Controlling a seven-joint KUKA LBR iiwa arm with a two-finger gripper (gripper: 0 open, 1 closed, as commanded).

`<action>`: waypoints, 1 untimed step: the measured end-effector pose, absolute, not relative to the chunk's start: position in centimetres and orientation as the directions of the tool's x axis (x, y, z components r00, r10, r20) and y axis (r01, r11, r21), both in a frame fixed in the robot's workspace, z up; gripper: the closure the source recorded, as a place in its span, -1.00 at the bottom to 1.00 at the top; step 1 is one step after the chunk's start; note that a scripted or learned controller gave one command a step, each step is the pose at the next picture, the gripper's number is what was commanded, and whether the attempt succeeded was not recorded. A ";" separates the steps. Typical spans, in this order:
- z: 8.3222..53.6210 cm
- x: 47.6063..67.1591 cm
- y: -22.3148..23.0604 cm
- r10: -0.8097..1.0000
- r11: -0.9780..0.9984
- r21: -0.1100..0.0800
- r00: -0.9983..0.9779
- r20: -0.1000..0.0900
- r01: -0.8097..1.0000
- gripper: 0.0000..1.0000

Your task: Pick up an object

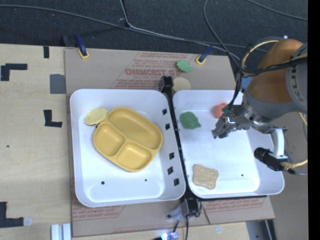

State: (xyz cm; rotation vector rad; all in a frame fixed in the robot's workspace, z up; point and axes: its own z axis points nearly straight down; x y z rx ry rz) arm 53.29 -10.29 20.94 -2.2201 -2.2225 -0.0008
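Fingers: can't tell how far apart they are from the camera view, dark blur under the wrist, nothing visibly between them. Gripper [220, 131] sits low over the right bin [250, 184], toward its middle, arm reaching in across the bin's right edge.

Candidates in that bin: green piece [189, 120] near the left wall, just beside the gripper; orange-red piece [219, 109] near the far edge, partly hidden by the wrist; tan piece [205, 176] near the front-left corner, well apart.

Left bin [80, 149] holds a yellow divided tray [128, 138] with a pale yellow piece [95, 116] touching its far-left side.

Judgement: gripper placement suggests the green or orange-red piece is the target.
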 end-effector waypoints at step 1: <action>21.8 54.4 -4.9 1.000 0.007 -0.001 -0.007 0.002 1.000 1.00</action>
